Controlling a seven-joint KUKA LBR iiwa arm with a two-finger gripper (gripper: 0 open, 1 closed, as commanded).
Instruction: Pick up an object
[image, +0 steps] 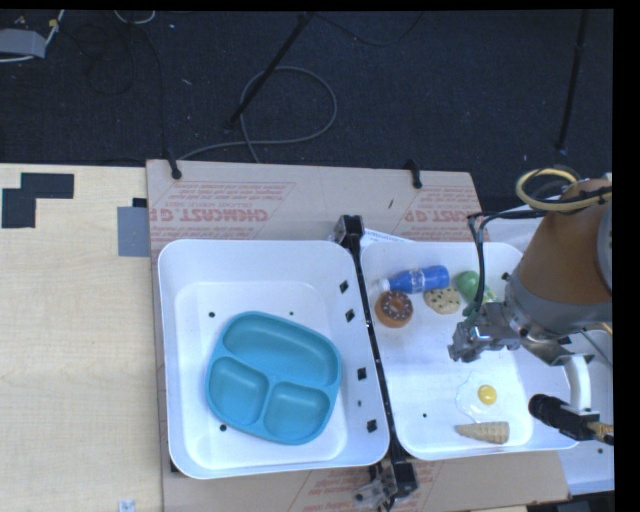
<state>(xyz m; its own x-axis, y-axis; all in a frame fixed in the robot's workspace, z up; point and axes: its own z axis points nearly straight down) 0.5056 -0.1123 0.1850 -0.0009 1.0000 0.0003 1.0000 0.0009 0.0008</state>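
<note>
Hovering low over the right bin (400, 420), the gripper (470, 340) hangs from the grey and orange arm (565, 265) that reaches in from the right, just above bare white floor between two groups of toys. No object sits in it, and from this angle I cannot tell how it is set, because the dark wrist body hides the tips. Candidates for the pick all lie in this bin: a blue bottle (418, 279) lying on its side near the far wall, a chocolate donut (394, 309) just beside it toward the divider, a speckled cookie (441, 299) and a green round toy (467, 285) next to that, and nearer the front wall a fried egg (480, 397) and a pale cone-shaped piece (484, 432). Left of the divider, the other bin (180, 300) holds a blue compartment tray (272, 376), well apart from the arm. My reading is that the task stands at the approach step, with nothing lifted yet. Closest below the tool is the fried egg, flat and thin, so a grasp there would call for a straight descent to the floor and a careful squeeze on its edge; the cookie is a slightly farther alternative.
</note>
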